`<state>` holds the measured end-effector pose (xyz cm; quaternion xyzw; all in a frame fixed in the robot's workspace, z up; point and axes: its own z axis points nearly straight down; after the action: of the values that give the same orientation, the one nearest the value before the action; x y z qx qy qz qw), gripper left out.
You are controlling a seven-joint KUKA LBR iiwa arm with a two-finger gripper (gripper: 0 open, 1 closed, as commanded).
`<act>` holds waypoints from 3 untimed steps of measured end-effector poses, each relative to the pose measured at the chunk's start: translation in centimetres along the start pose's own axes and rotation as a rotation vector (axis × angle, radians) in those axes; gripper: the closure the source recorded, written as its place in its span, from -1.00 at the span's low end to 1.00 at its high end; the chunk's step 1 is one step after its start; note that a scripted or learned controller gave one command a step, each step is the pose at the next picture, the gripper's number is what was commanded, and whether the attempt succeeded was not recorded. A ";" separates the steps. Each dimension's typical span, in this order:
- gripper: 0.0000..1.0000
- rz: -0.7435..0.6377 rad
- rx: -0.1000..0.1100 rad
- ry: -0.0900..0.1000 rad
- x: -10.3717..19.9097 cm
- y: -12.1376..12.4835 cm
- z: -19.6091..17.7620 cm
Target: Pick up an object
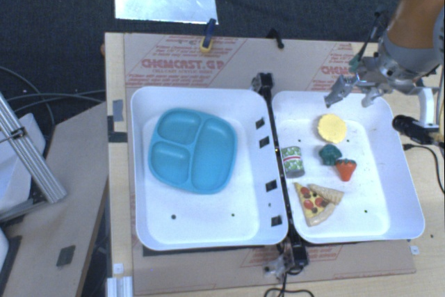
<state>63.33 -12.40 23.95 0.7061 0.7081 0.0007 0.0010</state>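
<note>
Arm poised over the right bin's far edge, jaws spread and holding nothing.

The grey arm with its orange band leans in from the right, the gripper (352, 94) hanging above the far rim of the right bin (389, 219). Just beneath the jaws lies a flat yellow disc (332, 128); toward the bin's middle sit a green lump (330, 154), a red strawberry (345, 168), a small can (292, 161) and a pizza slice (317, 202). The left bin (153, 233) carries a blue divided plate (192, 150).
</note>
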 end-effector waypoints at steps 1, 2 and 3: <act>-1.00 0.003 0.009 0.001 -3.9 3.2 15.7; 1.00 -0.001 -0.005 -0.001 -3.8 3.7 13.5; 1.00 -0.003 -0.003 0.000 0.9 0.1 15.3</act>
<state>63.42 -11.48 8.61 0.7049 0.7093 0.0018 0.0018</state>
